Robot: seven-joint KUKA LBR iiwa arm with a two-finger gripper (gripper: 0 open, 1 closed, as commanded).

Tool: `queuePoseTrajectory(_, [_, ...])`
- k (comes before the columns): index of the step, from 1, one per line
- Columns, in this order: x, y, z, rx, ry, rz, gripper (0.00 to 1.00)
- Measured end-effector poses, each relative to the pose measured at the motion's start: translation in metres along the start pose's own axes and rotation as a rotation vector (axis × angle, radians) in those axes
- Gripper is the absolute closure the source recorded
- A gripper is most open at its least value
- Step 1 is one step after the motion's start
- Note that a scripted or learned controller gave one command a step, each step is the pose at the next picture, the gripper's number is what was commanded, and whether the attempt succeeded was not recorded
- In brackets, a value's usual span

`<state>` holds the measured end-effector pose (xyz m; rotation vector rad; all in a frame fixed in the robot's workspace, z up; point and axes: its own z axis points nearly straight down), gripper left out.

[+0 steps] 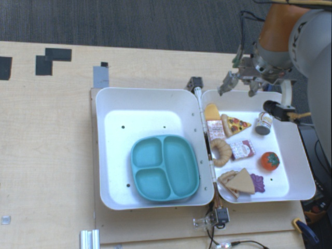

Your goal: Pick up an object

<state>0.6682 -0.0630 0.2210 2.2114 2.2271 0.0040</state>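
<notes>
Grey fingers of the gripper (239,86) are hanging spread apart, gripping nothing, above the right bin's (298,154) far edge. Below, a can (263,124), pizza slice (236,123) and tomato (270,161) are lying in it. Left, a teal tray (165,167) is sitting.

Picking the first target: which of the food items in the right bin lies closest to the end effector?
The small can, at the bin's far right, just below the end effector. The pizza slice and tomato lie farther off.

Arm (301,25): cut off by the top and right edges. Purple item (258,182), well below the jaws: partly covered by the sandwich (237,182); possibly grapes, too small to tell.
</notes>
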Motion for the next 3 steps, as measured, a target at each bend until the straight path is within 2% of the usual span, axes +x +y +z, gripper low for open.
queuePoseTrajectory(1, [-0.028, 0.001, 0.134, -0.002, -0.001, 0.003, 0.0])
queuePoseTrajectory(2, [-0.036, -0.065, 0.134, -0.004, -0.001, 0.005, 0.0])
queuePoseTrajectory(3, [-0.036, -0.063, 0.122, -0.008, -0.001, 0.003, 1.0])
